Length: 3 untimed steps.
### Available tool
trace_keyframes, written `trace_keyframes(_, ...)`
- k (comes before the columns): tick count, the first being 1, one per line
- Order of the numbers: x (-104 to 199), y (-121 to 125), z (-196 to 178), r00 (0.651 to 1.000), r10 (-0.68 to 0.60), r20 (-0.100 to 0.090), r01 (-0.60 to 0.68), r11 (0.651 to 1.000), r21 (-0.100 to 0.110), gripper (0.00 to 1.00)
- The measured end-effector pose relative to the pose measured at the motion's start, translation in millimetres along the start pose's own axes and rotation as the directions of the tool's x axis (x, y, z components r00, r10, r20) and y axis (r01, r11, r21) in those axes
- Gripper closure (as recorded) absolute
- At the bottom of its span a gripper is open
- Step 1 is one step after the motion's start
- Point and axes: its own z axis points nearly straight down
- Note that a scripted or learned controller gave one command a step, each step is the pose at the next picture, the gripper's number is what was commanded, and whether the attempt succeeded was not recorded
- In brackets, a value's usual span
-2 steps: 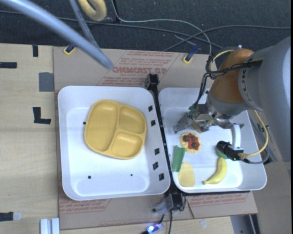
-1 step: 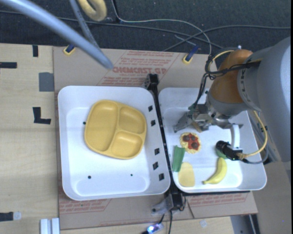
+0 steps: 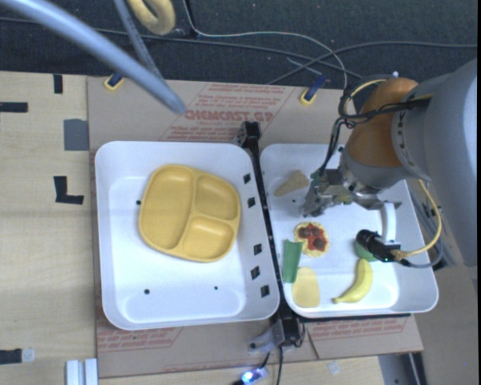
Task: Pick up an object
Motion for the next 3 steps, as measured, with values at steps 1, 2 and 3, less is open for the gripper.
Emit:
trace_keyframes(1, 3.6, 7.4, -60.9, 1.000, 0.000, -0.002, 0.000, 1.000, -0.001, 1.00)
trace_keyframes(2, 13.4, 8.6, -118.7, 1.000, 0.000, -0.002, 0.000, 1.000, -0.001, 1.00)
trace_keyframes(3, 13.4, 9.8, -162.6, 1.000, 0.001, -0.002, -0.001, 1.000, -0.001, 1.00)
